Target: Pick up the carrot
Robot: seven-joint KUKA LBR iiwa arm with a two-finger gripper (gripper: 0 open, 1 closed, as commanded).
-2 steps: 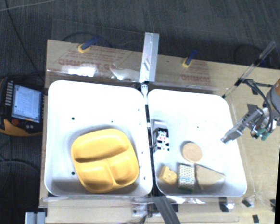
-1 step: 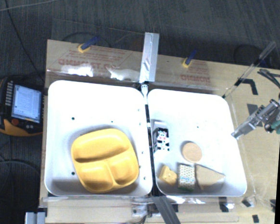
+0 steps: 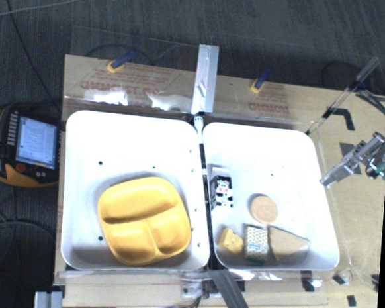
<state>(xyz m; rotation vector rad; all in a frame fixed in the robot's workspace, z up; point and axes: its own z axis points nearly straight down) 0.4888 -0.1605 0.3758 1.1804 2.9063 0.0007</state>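
Which of the small things in the right-hand shallow white plastic bin [image 3: 313, 143] is the carrot cannot be told at this sharpness (the nearest in colour is a yellow-orange lumpy chunk [image 3: 231, 240]). Take the flat round tan disc [image 3: 264, 208], near the middle of that bin, as the landmark. The chunk lies below and to the left of the disc, against the bin's near wall. Just below the disc stands a small box with a green-and-white pattern [image 3: 256, 243], beside the chunk. A pale tan wedge with a white face [image 3: 287, 242] lies below and to the right of the disc, touching or almost touching the box. To the left of the disc, close to the divider between the bins, sits a small black-and-white printed card or packet [image 3: 223, 191]. The grey metal gripper [image 3: 331, 175] hangs to the right of the disc and a little above it, over the bin's right rim and well apart from every item; whether it is spread or pressed together cannot be told, and nothing is seen in it. Far left of the disc, in the left-hand shallow white bin [image 3: 81, 129], lies a yellow plastic plate with three compartments [image 3: 144, 218]. Farther left still, off the bench, rests a grey and orange handheld control pendant with a lit screen [image 3: 30, 145].
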